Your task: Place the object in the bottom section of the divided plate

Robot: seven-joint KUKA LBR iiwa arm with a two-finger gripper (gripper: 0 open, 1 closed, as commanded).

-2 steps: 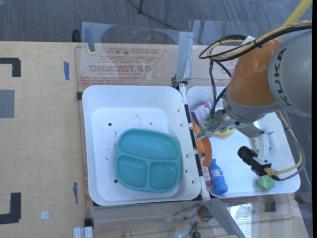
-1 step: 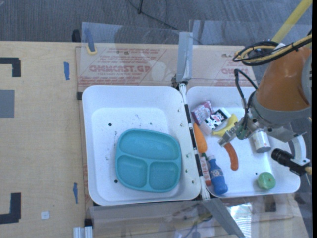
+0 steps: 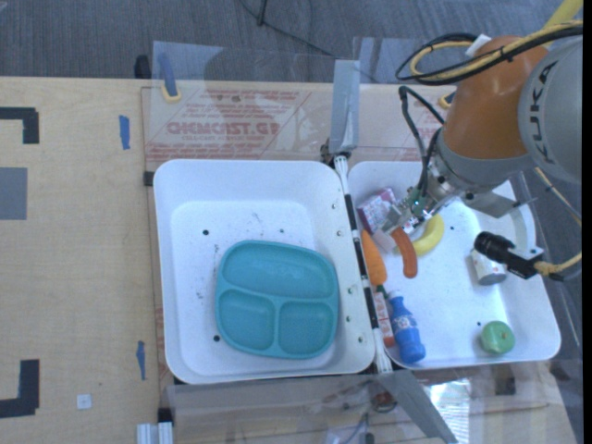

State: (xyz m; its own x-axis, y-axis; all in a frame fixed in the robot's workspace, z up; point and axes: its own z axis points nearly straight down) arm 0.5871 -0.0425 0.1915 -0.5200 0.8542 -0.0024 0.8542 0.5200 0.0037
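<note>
The claw point(image 3: 413, 213) is hanging low over the right bin point(image 3: 536, 276), right above a clutter of small things near that bin's upper left, and whether it is open or closed cannot be told from this slanted look. Nothing is showing as gripped. Just beneath it, an orange-red sausage-shaped toy point(image 3: 405, 252) is lying beside a yellow banana point(image 3: 429, 235) and a pink packet point(image 3: 376, 209); judging by where the claw is aiming, one of these is probably the object meant, most likely the sausage. It is looking light, smooth and rounded, likely plastic, so it may be rolling or slipping; pinching it across its narrow middle seems the safest hold. An orange carrot-like piece point(image 3: 372, 255) is lying along the dividing wall, with a blue bottle point(image 3: 404, 326) below it and a green ball point(image 3: 497, 338) well apart at the lower right. In the left bin point(image 3: 185, 202), the teal divided plate point(image 3: 276, 296) is waiting, its sections bare. Both bins are sitting on a pale wooden worktop point(image 3: 65, 276), with grey floor behind.
</note>
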